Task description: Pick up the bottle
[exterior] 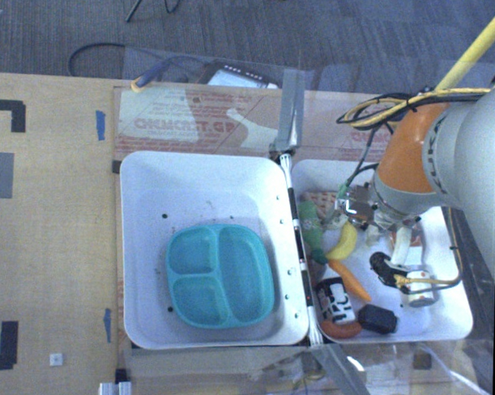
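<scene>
Your arm (431,158) hangs over the right bin (454,317), its wrist hiding the gripper, so you cannot tell its state. The bottle (335,299), judged to be the dark, white-labelled one, lies on its side at that bin's near-left corner, wedged beside a carrot (351,281) and banana (343,240), likely dumped loose.

The arm (468,152) is a thick, rounded tube of pale grey, smooth and slightly glossy. An orange band (407,154) rings it above the wrist, broad and curved like a collar. Below the band sits a grey wrist flange (397,204) with small metal fittings at its left side. Yellow and black cables (380,108) loop over the band's top, and a thin black cable runs down beside it toward the fittings.
</scene>
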{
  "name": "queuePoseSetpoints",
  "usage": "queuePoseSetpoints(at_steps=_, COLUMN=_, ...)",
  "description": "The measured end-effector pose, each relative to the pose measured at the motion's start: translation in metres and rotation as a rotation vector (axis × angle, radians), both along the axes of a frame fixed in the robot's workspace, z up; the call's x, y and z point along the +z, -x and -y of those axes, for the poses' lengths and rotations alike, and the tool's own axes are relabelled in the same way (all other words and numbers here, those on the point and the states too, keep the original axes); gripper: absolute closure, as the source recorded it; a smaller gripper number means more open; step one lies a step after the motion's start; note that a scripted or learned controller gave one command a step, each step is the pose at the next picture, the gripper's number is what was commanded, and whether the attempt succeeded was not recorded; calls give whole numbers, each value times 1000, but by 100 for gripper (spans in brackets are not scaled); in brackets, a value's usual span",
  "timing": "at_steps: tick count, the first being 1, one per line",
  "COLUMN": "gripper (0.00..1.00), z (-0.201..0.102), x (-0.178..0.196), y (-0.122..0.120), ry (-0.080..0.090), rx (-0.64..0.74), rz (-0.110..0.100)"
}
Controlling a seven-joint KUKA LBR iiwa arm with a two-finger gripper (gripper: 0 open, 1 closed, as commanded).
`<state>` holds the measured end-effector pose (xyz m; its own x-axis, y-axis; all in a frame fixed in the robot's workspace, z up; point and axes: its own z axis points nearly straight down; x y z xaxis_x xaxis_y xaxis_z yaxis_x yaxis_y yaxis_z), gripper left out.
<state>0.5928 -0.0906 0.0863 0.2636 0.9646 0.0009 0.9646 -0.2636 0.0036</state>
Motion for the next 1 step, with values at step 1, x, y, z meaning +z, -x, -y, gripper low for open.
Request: queuePoseSetpoints(at_steps=1, gripper=0, z=17, x=33, y=-67, ry=-1, rx=-190, rz=-22)
